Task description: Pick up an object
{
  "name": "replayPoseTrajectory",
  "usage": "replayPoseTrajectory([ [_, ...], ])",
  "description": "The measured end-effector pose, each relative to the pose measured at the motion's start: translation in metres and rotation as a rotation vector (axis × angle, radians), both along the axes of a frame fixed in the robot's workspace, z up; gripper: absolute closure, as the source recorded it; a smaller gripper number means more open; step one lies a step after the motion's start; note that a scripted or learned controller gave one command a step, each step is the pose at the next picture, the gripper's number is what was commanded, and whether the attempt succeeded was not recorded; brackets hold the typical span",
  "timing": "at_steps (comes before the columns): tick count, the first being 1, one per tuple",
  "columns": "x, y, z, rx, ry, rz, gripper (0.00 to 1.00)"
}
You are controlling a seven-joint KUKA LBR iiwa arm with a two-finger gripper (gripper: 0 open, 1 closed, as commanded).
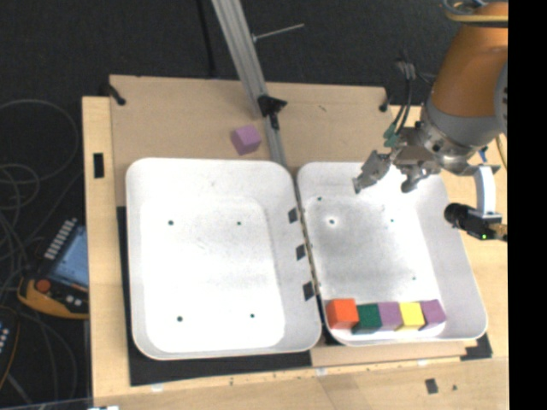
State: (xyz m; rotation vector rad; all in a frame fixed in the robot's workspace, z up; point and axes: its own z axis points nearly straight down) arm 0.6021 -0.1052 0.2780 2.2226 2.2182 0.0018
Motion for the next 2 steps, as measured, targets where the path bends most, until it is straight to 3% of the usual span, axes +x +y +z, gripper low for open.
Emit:
replayPoseTrajectory([
  [1, -0.112, -0.008, -0.096, 0.001, 0.012, -0.002, 0.00],
  [2, -0.104, 0.046, -0.034, 0.001, -0.006, 0.010, 0.00],
])
